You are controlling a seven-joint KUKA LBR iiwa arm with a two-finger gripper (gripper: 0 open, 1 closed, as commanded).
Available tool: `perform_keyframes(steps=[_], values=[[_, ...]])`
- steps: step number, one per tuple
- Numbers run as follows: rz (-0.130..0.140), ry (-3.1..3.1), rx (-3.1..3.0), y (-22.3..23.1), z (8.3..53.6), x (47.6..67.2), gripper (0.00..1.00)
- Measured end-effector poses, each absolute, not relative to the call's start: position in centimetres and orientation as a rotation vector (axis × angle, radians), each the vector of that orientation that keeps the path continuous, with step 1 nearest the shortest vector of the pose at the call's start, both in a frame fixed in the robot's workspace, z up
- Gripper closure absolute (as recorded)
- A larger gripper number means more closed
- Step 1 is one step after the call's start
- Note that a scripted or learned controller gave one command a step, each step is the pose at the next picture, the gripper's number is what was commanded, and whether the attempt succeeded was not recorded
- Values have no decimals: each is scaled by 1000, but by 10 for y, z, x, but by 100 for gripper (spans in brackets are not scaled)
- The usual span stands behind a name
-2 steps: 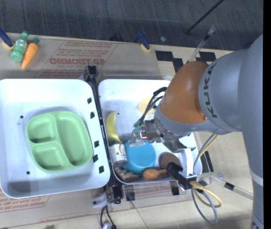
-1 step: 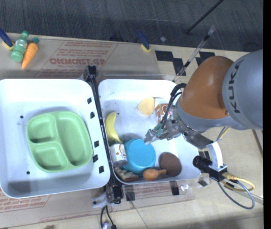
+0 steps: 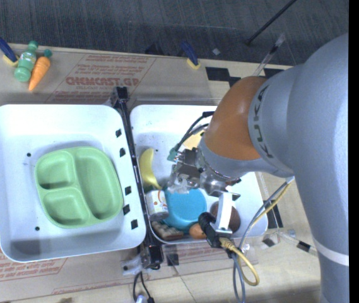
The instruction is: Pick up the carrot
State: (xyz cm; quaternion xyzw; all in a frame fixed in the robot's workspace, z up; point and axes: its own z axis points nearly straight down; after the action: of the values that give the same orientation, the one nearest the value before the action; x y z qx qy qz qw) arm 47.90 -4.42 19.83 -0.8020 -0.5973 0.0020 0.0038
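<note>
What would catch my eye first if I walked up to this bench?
Likely the big grey arm with its orange band, reaching in from the right and hanging over the right bin, which holds a blue cup and a banana. Next, the green divided tray lying alone in the left bin. A small carrot lies outside the bins, at the bench's top left.

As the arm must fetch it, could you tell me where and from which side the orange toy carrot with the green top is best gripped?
Come straight down from above, since the orange toy carrot lies flat on the brown cardboard sheet. Close across its orange body, probably just below the middle: a green plastic bottle crowds its upper left side.
</note>
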Motion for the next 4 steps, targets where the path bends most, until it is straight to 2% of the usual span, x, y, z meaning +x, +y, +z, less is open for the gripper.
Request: perform_keyframes(steps=[1,2,3,4], values=[[2,-2293,-2151,-39,368,490,100],[19,-2211,-2213,52,218,486,100],[12,-2312,-2129,-115,251,494,100],[5,-2368,-2053,-19,213,496,100]])
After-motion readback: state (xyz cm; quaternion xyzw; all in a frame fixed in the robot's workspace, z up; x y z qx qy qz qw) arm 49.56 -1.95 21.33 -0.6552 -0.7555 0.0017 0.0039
